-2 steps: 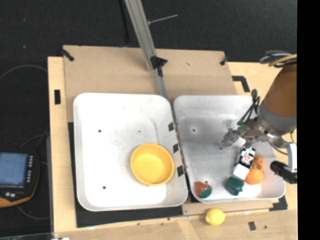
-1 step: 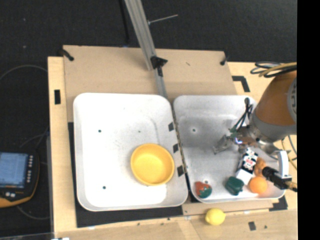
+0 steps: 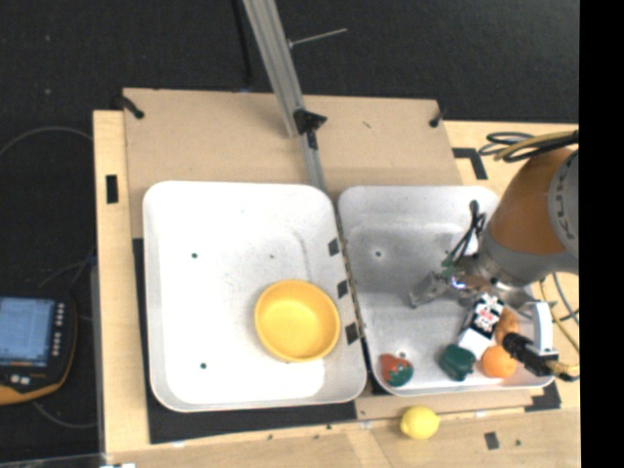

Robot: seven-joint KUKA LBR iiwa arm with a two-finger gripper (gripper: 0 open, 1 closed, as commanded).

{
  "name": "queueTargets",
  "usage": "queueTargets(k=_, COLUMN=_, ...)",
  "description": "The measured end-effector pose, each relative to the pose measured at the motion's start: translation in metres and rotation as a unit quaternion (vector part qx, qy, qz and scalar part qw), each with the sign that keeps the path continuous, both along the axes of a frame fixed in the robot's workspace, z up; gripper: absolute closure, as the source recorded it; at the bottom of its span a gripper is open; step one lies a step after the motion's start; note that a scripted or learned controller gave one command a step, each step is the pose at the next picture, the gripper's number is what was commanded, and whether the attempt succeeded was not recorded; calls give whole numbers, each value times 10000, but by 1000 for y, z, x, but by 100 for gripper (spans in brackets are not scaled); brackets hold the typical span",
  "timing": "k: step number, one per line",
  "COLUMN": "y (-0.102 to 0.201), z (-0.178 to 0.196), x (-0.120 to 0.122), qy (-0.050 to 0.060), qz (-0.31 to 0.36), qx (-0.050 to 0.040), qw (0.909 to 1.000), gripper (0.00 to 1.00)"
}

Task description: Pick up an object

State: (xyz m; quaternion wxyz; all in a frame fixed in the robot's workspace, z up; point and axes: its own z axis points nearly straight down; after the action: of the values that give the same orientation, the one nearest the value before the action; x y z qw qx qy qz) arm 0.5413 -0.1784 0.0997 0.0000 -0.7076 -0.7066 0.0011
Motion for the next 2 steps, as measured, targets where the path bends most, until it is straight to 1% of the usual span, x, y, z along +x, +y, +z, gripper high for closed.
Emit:
queueTargets(k=1, y=-1, z=12, x=1, qy=-27, qz=-28, qx=2, qw=10000, gripper=100)
queueTargets(k=2, y=7, z=71, x=2, qy=-48, qz=25, qx=-3, qw=10000, gripper=100)
